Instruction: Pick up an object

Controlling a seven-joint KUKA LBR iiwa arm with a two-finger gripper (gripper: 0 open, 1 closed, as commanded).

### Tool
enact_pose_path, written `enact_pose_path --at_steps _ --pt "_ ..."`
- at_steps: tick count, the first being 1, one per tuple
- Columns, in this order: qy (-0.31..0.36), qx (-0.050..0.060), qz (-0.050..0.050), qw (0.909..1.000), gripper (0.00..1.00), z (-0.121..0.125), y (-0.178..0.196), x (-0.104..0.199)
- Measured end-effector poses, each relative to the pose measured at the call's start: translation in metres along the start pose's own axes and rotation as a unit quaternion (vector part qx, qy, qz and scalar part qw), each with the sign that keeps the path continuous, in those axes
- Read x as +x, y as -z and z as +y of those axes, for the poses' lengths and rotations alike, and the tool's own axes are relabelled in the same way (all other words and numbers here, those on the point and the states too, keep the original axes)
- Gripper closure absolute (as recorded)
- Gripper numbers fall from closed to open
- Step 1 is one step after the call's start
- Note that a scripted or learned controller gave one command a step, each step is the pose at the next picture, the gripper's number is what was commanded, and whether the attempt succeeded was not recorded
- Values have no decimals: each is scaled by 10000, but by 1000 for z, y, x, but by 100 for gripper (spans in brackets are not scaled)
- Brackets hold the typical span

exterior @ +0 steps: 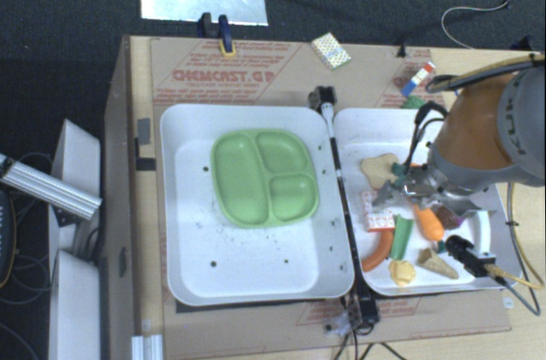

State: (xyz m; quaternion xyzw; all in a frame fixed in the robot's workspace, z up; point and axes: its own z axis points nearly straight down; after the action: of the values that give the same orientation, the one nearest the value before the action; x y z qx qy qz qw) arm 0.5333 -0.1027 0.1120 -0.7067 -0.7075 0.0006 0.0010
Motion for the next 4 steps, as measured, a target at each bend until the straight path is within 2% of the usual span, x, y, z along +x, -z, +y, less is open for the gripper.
enact_pose_path --at_steps 1,2,3,4 --pt "9 -21 -4 10000 0 64 -28 -3" --pt "14 -31 -4 10000 100 65 -17 -3" --pt "14 -30 -3 10000 0 65 -17 -3" --pt "13 -65 -17 10000 0 130 -24 -37"
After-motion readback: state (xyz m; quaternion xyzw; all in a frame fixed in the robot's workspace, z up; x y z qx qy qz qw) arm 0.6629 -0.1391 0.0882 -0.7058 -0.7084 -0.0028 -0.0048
